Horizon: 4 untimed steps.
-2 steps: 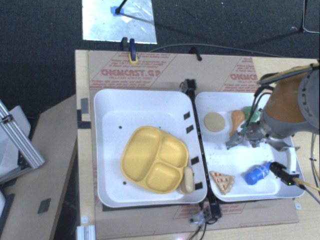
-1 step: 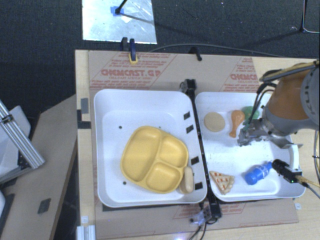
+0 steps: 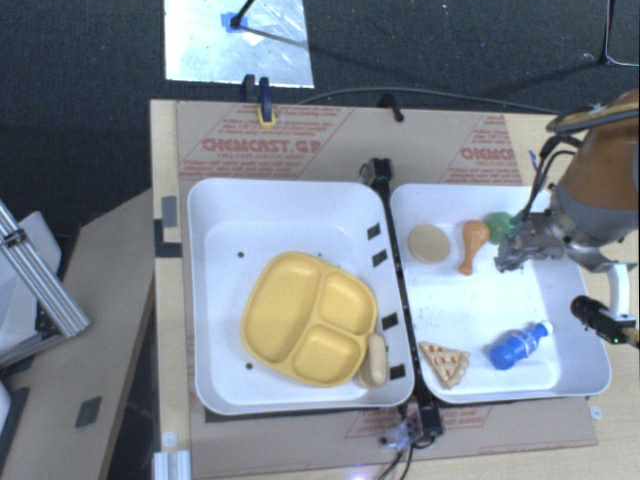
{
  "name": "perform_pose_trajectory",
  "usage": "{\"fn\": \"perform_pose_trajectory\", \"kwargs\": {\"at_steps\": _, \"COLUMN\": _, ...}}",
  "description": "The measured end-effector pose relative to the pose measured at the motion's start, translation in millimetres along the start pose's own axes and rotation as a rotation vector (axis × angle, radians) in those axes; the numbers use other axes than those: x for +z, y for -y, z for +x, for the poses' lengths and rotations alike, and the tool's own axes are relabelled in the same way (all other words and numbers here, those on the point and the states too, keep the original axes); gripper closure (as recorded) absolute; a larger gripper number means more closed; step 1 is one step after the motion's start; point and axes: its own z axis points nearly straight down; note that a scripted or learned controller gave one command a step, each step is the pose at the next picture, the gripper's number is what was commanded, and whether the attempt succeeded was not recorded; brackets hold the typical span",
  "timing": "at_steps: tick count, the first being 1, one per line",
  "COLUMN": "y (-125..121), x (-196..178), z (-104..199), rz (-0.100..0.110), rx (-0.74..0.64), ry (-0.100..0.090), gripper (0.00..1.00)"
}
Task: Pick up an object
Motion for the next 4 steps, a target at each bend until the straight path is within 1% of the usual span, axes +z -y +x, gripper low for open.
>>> {"fn": "perform_pose_trajectory", "kwargs": {"at_steps": 1, "y": 4.2, "x": -62.2, "z": -3.1, "rz": -0.001, "rx": -0.001, "ry": 0.0, "gripper": 1.0}}
{"fn": "perform_pose_trajectory", "kwargs": {"at_steps": 2, "y": 2.5, "x": -90.8, "z": -3.6, "rz": 0.001, "rx": -0.001, "ry": 0.0, "gripper": 1.0}}
{"fn": "perform_pose_trajectory", "kwargs": {"at_steps": 3, "y": -2.5, "x": -75.2, "z": 48.8, "rz": 0.005, "rx": -0.006, "ry": -0.003, "gripper": 1.0}}
{"fn": "perform_pose_trajectory", "kwargs": {"at_steps": 4, "y": -4.7, "x": -71.1, "z": 93.6, "rz": 0.005, "rx": -0.006, "ry": -0.004, "gripper": 1.0}}
